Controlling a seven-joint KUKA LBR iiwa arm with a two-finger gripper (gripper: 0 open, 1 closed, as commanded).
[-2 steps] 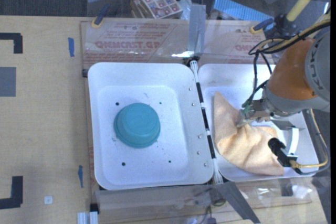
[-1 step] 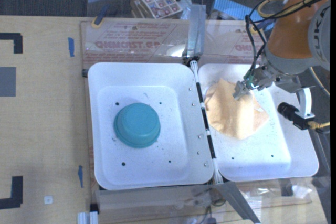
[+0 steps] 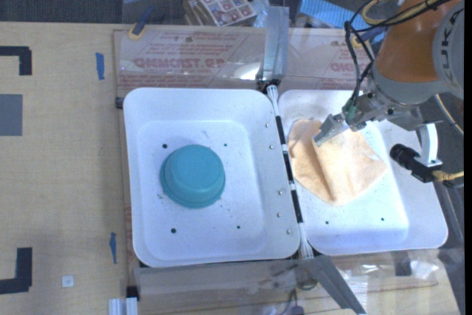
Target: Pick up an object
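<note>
Light wooden counter [image 3: 59,181] spans frame left and bottom. Two shallow white plastic bins sit side by side, touching at centre: left bin [image 3: 147,114], right bin [image 3: 420,229]. Grey arm with orange band [image 3: 409,40] enters from upper right. Crumpled pale orange cloth [image 3: 339,166] lies in upper-left part of right bin. Round teal upturned bowl [image 3: 193,175] sits mid left bin, well apart from arm. Gripper [image 3: 330,130] is low over cloth's upper edge; can't tell finger state, tips blur into cloth.

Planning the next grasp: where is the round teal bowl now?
The round teal plastic bowl sits upside down, mid-floor in the left white bin, apart from the gripper.
</note>
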